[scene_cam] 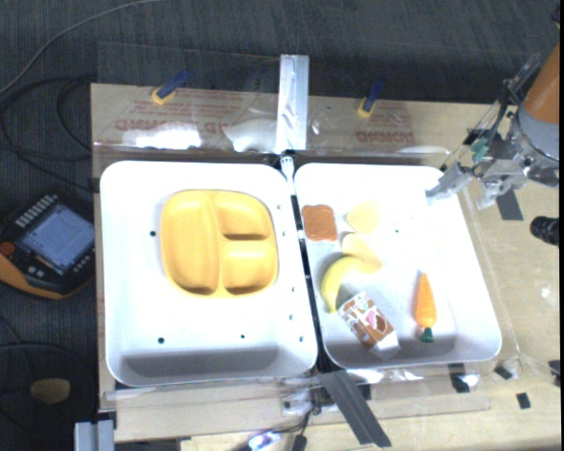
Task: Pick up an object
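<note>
Nothing is being held yet. The carrot (424, 302) is lying in the right bin (470, 252), near its front right corner, and the small carton (368, 321) and banana (338, 276) are lying close together, so two things could be caught at once or one could be pushed aside. The gripper (451, 182) is being kept over the bin's back right corner, tilted, well apart from the objects. Whether it is open cannot be told.
</note>
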Robot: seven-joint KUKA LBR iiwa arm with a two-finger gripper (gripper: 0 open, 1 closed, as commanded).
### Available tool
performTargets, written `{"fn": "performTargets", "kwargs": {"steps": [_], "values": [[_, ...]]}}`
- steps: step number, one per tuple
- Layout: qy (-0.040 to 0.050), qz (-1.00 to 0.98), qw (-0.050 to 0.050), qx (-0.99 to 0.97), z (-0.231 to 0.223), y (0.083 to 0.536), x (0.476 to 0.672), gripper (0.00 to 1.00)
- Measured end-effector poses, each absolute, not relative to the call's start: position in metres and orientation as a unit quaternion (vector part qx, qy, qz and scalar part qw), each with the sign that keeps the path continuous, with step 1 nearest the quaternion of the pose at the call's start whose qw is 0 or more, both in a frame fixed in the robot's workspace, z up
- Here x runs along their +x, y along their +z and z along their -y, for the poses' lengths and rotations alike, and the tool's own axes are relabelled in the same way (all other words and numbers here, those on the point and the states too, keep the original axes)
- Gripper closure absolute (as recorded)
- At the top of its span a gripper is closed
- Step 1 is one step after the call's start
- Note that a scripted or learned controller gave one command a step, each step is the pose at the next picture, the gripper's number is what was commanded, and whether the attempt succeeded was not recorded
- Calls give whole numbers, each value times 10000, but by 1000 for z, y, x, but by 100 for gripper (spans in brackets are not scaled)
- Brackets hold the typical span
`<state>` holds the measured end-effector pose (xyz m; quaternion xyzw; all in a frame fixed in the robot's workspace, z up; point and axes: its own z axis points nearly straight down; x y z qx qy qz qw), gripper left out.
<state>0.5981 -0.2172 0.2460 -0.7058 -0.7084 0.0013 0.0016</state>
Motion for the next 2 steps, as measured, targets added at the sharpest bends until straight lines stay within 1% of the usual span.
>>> {"fn": "performTargets", "kwargs": {"steps": [1, 2], "values": [[13, 7205, 24, -6934, 212, 137, 520, 0], [-79, 7672, -19, -6413, 209, 92, 495, 0]]}}
